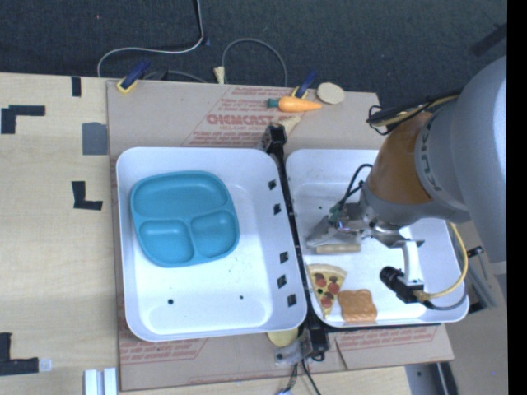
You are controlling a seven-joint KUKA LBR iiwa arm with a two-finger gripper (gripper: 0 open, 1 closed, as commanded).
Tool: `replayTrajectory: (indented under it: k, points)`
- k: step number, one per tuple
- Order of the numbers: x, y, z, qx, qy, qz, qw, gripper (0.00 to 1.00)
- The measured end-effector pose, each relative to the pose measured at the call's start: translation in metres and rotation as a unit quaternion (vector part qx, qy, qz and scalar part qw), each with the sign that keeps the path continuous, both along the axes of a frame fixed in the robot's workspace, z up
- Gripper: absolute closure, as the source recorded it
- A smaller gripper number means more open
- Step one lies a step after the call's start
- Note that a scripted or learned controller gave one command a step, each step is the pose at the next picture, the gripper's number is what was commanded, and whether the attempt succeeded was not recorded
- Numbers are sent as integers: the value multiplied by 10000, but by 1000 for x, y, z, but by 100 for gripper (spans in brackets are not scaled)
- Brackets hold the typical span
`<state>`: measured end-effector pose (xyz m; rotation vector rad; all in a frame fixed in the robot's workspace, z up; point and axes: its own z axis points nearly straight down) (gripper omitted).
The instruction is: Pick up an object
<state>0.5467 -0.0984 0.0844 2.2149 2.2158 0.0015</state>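
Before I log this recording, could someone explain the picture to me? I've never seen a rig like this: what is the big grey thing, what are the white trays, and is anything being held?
You are looking down at a slant from one fixed camera above a bench. The big grey shape with the orange band is a robot arm reaching in from the right. Its pincer is low in the right bin, near that bin's middle. I cannot tell whether anything is gripped there.

The two shallow white trays are bins, side by side. The left bin holds a blue divided plate. In the right bin, near the front, lie a toy pizza slice and a brown toast-like piece.

Behind the bins, on the cardboard, sits a small toy carrot.
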Motion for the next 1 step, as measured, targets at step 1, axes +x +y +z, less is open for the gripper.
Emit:
replayTrajectory:
  k: [1]
  points:
    - [0, -1, 12, -2, -3, -2, 10000, 100]
